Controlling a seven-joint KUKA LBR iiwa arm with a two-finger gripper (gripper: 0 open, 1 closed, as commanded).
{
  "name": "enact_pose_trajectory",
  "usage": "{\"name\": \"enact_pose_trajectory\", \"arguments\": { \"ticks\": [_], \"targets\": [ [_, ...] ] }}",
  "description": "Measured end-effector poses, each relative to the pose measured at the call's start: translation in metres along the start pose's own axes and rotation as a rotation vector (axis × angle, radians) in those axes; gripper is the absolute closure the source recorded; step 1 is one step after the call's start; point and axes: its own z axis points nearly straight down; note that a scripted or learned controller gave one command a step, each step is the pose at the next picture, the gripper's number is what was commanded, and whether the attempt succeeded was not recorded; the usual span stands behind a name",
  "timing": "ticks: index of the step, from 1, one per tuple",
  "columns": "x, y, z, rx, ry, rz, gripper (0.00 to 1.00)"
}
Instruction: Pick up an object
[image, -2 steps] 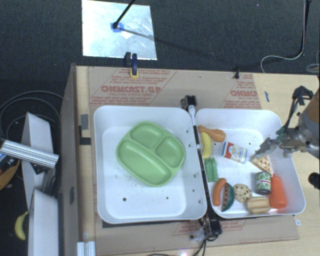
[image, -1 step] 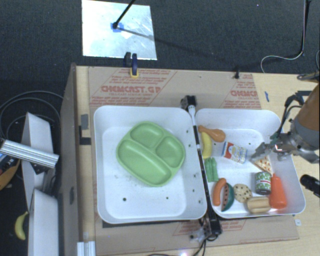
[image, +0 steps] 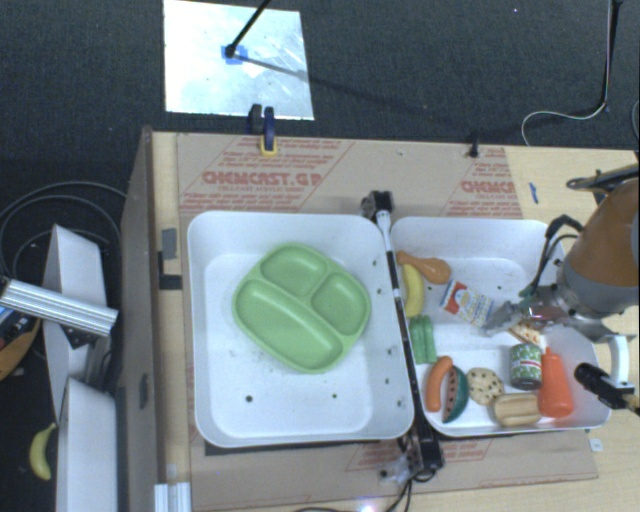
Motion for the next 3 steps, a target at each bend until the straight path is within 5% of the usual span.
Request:
{"name": "enact_pose_trajectory", "arguments": {
  "ticks": [1, 2, 3],
  "targets": [
    [0.000, -0.037, -0.001, 0.005, 0.002, 0.001, 0.00],
    [0.067, 0.056, -0.002, -0.006, 0.000, -0.010, 0.00],
    [0.062, -0.009, -0.001, 0.007, 0.003, 0.001, 0.00]
  ]
}}
